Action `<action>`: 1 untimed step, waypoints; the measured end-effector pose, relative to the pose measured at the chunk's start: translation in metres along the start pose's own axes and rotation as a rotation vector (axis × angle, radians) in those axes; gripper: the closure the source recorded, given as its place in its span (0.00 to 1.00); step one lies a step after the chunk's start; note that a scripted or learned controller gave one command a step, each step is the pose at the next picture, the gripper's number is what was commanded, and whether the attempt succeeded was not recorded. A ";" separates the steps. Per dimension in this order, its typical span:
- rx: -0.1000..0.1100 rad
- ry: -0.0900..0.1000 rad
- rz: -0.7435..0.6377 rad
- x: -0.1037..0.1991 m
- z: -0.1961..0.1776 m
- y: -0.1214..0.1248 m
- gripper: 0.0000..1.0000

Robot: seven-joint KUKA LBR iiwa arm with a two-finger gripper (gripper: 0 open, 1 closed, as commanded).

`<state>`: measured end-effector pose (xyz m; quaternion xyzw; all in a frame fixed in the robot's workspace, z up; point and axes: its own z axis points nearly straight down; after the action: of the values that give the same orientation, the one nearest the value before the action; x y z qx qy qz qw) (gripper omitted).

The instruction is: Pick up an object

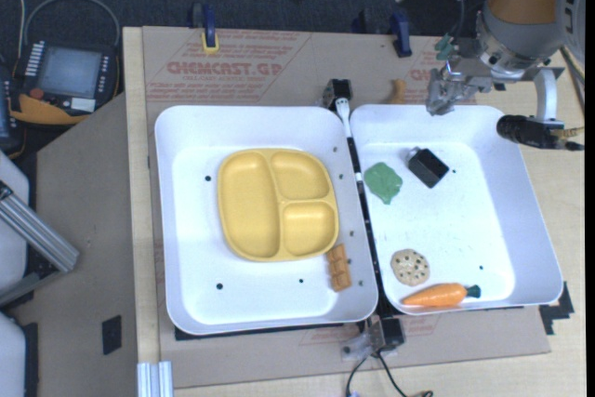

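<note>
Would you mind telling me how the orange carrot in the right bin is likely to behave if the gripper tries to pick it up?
The carrot looks rounded and tapered, so it may roll or slip out of a two-finger pinch. It lies against the right bin's near wall, which probably leaves little finger room on that side. It looks like a toy, so likely light.

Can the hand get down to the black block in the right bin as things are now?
Probably yes. The hand is above the far rim of the right bin, and the black block lies apart from the green piece, uncovered.
</note>
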<state>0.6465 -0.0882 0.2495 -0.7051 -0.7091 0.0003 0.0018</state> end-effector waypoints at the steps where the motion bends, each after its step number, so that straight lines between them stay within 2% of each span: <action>1: 0.001 0.001 -0.001 0.062 0.014 0.002 1.00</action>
<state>0.6485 -0.0266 0.2355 -0.7048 -0.7094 0.0003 0.0023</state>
